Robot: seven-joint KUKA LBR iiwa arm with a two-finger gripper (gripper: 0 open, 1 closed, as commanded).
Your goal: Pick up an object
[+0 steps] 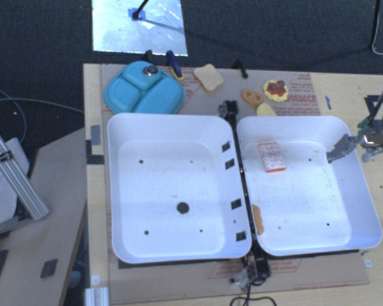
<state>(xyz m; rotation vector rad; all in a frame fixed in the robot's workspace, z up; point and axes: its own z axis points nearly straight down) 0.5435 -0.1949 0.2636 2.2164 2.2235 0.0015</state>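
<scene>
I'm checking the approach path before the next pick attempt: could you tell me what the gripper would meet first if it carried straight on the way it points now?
The gripper points leftward into the right bin. Straight on, it would probably reach the small red-and-white packet first, though its height above the bin floor is unclear.

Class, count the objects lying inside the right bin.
2: a red-and-white box near the bin's far middle, and a small orange piece against its left wall. None seems hidden.

Bench bears 2 white bins, blue plate, toast.
</scene>
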